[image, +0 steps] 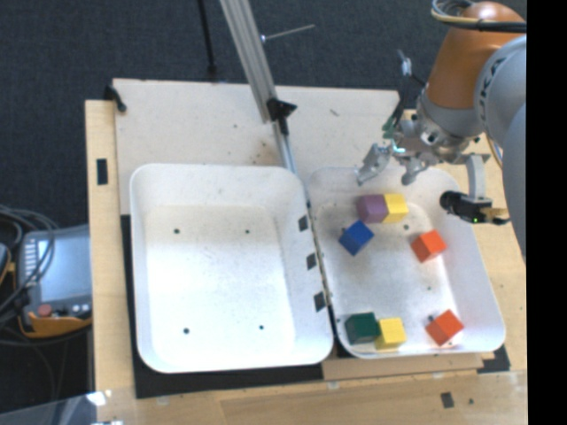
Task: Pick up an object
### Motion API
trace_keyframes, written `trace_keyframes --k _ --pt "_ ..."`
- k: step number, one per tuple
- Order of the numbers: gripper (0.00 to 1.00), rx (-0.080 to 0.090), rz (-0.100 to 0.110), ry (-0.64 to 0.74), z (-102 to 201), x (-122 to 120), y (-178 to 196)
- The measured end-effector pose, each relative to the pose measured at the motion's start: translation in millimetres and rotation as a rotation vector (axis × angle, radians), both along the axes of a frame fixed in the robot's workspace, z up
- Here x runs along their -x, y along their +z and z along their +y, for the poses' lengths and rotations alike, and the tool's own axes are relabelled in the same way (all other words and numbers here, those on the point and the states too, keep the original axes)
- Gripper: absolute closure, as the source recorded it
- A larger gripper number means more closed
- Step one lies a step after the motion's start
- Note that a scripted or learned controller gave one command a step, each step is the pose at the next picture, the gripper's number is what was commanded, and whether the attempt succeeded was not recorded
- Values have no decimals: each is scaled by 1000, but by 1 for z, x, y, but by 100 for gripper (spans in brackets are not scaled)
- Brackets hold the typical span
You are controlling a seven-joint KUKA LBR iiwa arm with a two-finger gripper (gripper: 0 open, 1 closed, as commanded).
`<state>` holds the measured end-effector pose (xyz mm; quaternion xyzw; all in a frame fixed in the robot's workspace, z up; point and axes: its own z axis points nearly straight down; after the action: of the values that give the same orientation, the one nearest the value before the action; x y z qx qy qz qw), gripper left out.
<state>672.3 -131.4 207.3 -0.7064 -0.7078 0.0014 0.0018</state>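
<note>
Two bins sit side by side on the counter (104, 237). The right bin (478, 290) holds seven blocks: two touching near its far edge (382, 207), one just in front of them (355, 237), one toward the right wall (428, 245), and three along the near edge (390, 330). The gripper (391, 168) hangs over the far edge.

A single fixed camera looks down from above the bench (102, 237), tilted at a slant rather than straight overhead, so the far edge sits toward the top of the frame. It stands far enough back to take in both white bins whole, the left bin (146, 189) and the right bin (483, 299) side by side, with dark floor (89, 34) beyond the bench at top and left. The arm (478, 60) enters from the frame's right, its orange band at the upper right corner. A metal post (248, 47) rises from the bench toward the lens, slanting up to the top edge.
</note>
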Motion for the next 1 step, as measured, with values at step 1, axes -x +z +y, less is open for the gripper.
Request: trace_keyframes --k 1 --pt "0 3 -5 2 -1 -1 3"
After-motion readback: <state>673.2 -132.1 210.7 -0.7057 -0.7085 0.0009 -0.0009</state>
